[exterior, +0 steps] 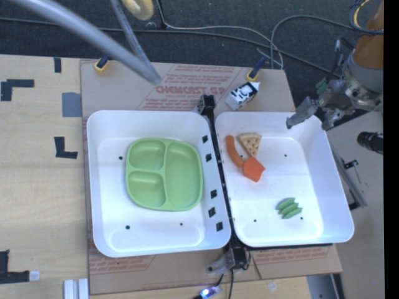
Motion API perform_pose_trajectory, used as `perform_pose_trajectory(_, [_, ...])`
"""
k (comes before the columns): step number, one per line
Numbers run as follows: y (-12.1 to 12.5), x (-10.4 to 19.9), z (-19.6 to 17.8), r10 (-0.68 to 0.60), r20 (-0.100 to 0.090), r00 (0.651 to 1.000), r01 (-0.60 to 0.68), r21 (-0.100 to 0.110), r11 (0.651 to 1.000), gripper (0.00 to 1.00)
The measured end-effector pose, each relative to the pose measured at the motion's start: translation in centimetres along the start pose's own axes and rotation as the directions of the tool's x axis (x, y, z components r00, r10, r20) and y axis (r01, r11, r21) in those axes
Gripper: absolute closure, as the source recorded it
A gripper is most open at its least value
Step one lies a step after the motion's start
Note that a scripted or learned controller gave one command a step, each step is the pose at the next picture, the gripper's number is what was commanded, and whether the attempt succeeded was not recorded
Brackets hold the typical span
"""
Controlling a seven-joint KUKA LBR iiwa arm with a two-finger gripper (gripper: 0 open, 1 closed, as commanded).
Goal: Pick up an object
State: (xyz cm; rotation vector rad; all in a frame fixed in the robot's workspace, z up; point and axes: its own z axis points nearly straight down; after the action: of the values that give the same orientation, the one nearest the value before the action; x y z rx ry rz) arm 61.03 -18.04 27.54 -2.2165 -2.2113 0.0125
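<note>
arm: grey KUKA arm with orange band point(368, 52) at the right edge, above the far right corner of the right bin
gripper: two-finger gripper point(307, 114) over the far right rim of the right bin, nothing between its fingers; whether they are spread or closed, cannot tell
right bin: shallow white plastic bin point(324, 185), holds all the small items
sausage: orange-red toy sausage point(234, 150) in the far left part of the right bin, lying along the divider side
waffle: tan triangular waffle-pattern wedge point(250, 143) just beside the sausage, on its right
carrot chunk: orange-red blocky piece point(253, 169) touching the near end of the sausage
pea pods: pair of green pea pods point(288, 208) lying alone in the near right part, well apart from the other three
left bin: shallow white plastic bin point(103, 185) beside the right bin, black clips along the shared edge
plate: light green three-compartment plate point(165, 173) lying flat in the middle of the left bin
clutter: small black-and-white toy figure point(242, 93) on the cardboard sheet point(181, 83) just beyond the bins
obstructions: grey blurred pole point(75, 22) crosses the upper left, clear of the bins; cables point(293, 23) run over the dark floor behind
</note>
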Motion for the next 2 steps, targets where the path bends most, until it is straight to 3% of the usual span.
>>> perform_pose_trajectory(1, [0.2, 0.1, -0.8, -0.004, 0.002, 1.0, 0.004, -0.012, 1.0, 0.0])
perform_pose_trajectory(2, [1.0, 0.5, 5.2, -0.005, 0.002, 1.0, 0.005, -0.007, 1.0, 0.0])
